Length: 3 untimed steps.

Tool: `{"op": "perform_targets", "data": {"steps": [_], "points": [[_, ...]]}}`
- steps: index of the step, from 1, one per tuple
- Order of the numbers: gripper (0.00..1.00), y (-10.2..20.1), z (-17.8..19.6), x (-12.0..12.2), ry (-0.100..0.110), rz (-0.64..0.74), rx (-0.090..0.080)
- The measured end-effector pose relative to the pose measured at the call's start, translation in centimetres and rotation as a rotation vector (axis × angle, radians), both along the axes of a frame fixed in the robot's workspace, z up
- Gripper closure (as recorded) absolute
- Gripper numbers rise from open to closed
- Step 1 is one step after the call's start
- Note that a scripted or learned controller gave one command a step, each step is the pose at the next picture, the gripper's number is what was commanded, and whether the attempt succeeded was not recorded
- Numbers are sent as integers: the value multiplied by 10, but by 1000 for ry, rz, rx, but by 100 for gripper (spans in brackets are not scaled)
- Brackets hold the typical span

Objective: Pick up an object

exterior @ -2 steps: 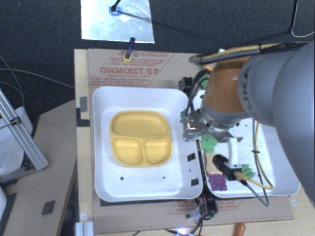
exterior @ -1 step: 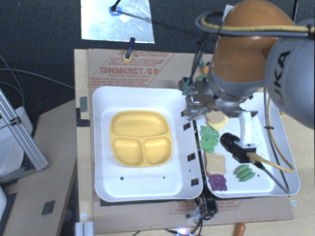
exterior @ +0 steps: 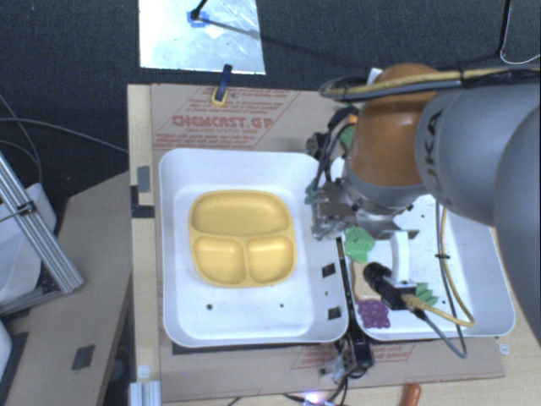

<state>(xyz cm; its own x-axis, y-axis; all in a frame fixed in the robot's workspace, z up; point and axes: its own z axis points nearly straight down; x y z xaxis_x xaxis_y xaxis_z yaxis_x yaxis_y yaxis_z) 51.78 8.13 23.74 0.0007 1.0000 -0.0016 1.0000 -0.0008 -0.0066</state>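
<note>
Red lettering reading "CHEMCAST" is showing on the brown sheet (exterior: 228, 118) lying on the bench, up and left of the end effector (exterior: 338, 222). The end effector is hanging over the seam between the two bins; its opening cannot be told. Left of it, the left bin (exterior: 182, 315) is holding a yellow tray (exterior: 243, 237) with bare floor around it. Just right and below, in the right bin (exterior: 494, 311), a green piece (exterior: 359, 244) and a purple piece (exterior: 374, 313) are lying.
</note>
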Motion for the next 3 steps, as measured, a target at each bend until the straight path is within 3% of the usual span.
{"op": "perform_targets", "data": {"steps": [1, 2, 3], "points": [[100, 18, 176, 3, -26, 8, 7], [100, 72, 60, -15, 1, 10, 1], [100, 92, 183, -12, -21, 8, 8]]}}
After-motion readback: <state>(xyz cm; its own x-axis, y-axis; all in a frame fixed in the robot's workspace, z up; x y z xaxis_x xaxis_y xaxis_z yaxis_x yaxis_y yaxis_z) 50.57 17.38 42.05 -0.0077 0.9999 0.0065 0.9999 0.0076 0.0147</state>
